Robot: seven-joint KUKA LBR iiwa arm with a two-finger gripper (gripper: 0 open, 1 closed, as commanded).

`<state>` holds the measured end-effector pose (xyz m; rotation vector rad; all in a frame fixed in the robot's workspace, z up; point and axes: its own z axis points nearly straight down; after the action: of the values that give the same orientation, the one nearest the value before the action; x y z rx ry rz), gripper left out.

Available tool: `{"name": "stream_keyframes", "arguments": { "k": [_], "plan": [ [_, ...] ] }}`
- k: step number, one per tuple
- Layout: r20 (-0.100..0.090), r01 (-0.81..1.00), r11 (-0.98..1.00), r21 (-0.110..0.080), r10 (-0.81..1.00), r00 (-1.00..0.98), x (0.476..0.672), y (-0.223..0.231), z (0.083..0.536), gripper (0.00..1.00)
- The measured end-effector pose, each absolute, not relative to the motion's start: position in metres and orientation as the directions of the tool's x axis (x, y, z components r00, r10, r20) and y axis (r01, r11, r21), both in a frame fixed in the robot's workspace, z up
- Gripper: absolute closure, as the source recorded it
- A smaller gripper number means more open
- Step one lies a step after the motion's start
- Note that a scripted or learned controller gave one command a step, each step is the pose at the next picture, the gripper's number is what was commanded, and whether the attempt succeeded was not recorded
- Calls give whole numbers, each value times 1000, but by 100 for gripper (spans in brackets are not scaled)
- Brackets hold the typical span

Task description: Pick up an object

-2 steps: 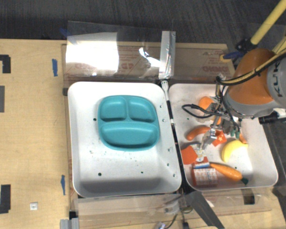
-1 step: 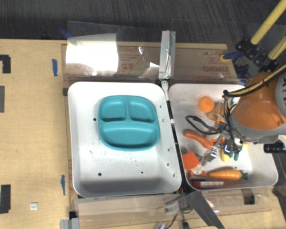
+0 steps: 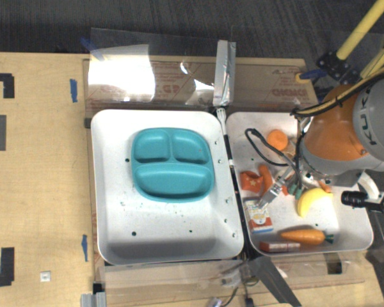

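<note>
Fingers' state: cannot tell, gripper (image 3: 269, 196) low in the right bin (image 3: 355, 235).
Reach step; next, I'd guess, closing on the red toy (image 3: 253, 180).

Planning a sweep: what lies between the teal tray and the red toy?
In the camera view, the teal tray and red toy are separated by bare white bin floor and the bins' adjoining walls.

Even, bright overhead light fills the scene; strong glare whitens the clear plastic sheet (image 3: 125, 75) behind the left bin (image 3: 109, 171); shadows under the teal tray (image 3: 173, 164) are soft; focus is slightly soft throughout; the dark floor stays dim.
</note>
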<state>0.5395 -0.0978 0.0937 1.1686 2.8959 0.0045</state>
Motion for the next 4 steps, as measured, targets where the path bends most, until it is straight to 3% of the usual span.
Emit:
{"name": "stream_keyframes", "arguments": {
  "k": [1,2,3,4],
  "plan": [
    [-18,562,827,9,562,-827,610,-106,96,0],
    [-21,543,840,11,543,-839,545,-94,95,0],
    [-11,610,792,7,610,-792,553,-95,93,0],
    [-22,684,729,17,684,-729,511,-100,95,0]
  ]
}}
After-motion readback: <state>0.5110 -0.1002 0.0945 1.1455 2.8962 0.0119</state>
